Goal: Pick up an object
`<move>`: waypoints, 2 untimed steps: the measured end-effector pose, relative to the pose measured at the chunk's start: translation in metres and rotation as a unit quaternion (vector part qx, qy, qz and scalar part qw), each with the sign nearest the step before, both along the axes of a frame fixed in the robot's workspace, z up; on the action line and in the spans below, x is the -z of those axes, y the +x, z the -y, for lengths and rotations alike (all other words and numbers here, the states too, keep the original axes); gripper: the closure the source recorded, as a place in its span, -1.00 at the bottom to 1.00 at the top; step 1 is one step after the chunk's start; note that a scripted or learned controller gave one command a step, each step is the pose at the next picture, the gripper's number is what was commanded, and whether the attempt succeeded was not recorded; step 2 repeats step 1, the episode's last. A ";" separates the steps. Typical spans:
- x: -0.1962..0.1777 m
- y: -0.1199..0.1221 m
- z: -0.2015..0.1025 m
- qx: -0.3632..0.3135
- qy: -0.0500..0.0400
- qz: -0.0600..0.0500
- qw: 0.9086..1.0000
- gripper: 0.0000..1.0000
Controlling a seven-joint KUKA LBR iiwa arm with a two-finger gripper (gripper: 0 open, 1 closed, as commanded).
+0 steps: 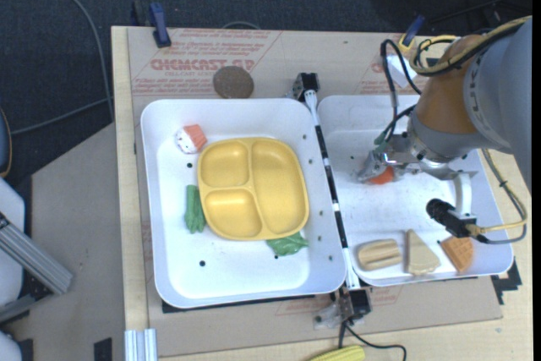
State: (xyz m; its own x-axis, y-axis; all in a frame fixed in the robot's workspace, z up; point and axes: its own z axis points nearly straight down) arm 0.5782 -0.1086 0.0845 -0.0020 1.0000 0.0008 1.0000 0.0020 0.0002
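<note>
My gripper (374,170) is low in the right bin (355,118), near its left wall. A small orange object (383,177) lies right at the gripper's tip, partly covered by it; I cannot tell whether it is held. Along the same bin's front edge sit a tan bun-shaped piece (378,254), a pale wedge (418,253) and an orange-brown piece (459,252).
The left bin (161,182) holds a yellow divided plate (252,186), an orange and white piece (191,139) at its back left, a green strip (195,210) and a green leaf (289,245). A brown disc (232,83) lies on the cardboard behind the bins.
</note>
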 end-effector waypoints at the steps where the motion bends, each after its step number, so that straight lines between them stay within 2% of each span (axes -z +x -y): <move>1: -0.100 -0.009 -0.101 0.000 0.000 0.000 1.000 1.00; 2: -0.100 -0.009 -0.101 0.000 0.000 0.000 1.000 1.00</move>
